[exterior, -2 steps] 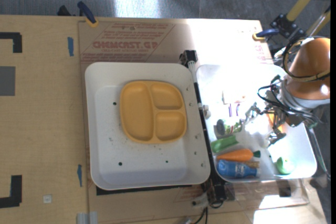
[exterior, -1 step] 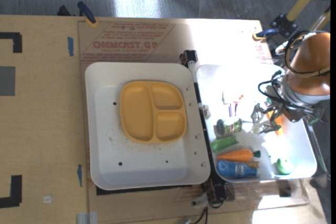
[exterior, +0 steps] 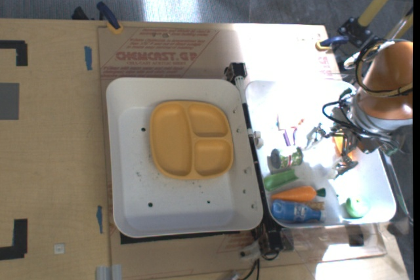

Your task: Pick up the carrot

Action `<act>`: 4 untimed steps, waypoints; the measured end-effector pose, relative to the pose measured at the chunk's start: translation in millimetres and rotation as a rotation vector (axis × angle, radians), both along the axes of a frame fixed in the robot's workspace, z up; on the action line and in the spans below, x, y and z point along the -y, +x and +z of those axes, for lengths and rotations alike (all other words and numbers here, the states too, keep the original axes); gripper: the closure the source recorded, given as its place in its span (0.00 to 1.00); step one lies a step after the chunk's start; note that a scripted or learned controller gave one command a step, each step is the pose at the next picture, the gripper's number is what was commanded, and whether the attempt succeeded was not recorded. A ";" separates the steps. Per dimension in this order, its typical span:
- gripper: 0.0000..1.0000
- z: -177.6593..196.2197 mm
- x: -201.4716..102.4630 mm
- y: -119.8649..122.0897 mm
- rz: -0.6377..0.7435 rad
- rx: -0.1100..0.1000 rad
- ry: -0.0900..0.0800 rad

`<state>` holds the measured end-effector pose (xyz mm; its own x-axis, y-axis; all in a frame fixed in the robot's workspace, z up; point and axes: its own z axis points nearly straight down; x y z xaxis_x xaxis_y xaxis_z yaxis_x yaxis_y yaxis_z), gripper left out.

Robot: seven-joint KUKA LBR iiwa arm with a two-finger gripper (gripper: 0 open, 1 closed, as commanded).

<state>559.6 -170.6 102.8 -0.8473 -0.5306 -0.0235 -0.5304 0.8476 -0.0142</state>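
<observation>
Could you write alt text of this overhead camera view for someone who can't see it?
A robot gripper hovers over the right bin, apart from the carrot lying between a green vegetable and a blue bottle. The left bin holds a yellow divided plate.

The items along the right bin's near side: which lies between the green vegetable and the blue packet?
The orange carrot. The green vegetable lies just above it in the camera view, the blue packet just below.

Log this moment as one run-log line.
carrot: lying in right bin | gripper: above bin, apart from carrot | grasp: not yet
</observation>
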 end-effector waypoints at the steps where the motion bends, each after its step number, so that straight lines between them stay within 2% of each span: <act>1: 0.00 -13.5 27.1 14.0 -0.173 -0.013 0.005; 2: 0.00 -15.2 47.5 90.8 -0.162 -0.017 0.004; 3: 0.00 -14.4 20.0 70.5 -0.163 -0.018 0.004; 4: 0.00 -13.9 45.2 29.0 -0.333 -0.018 0.005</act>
<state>588.6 -215.8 88.9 -0.9745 -0.2242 -0.0092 -0.2242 0.9745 -0.0028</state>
